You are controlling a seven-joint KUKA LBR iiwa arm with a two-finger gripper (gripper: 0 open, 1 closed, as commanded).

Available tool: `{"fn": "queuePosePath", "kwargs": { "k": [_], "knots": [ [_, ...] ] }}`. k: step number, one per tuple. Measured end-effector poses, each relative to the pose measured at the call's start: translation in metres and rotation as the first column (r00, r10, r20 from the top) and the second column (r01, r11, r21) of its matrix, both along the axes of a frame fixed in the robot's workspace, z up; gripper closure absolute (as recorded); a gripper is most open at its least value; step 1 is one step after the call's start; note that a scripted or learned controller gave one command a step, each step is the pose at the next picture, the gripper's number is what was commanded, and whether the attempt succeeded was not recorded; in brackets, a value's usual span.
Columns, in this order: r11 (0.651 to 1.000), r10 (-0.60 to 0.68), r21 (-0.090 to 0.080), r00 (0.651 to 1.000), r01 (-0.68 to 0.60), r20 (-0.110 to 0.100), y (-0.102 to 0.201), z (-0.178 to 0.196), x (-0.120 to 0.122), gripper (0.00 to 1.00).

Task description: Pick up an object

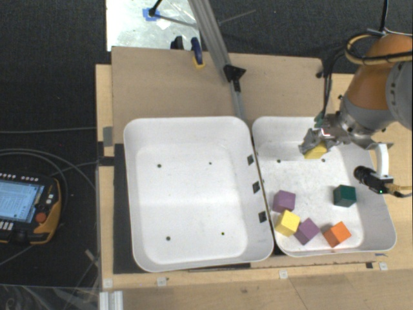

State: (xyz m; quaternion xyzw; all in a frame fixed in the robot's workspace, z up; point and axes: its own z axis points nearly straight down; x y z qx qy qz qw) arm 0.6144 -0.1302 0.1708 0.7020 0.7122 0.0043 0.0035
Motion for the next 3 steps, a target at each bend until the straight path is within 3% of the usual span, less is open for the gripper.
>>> {"fn": "queuePosePath", "kwargs": {
  "k": [1, 2, 3],
  "knots": [
    [1.000, -0.006, 0.000, 1.000, 0.006, -0.008, 0.028, 0.040, -0.027, 1.00],
    [1.000, -0.005, 0.002, 1.000, 0.005, -0.015, 0.084, 0.018, -0.054, 1.00],
    [1.000, -0.003, 0.003, 1.000, 0.003, -0.015, 0.150, 0.029, -0.115, 1.00]
  ]
}}
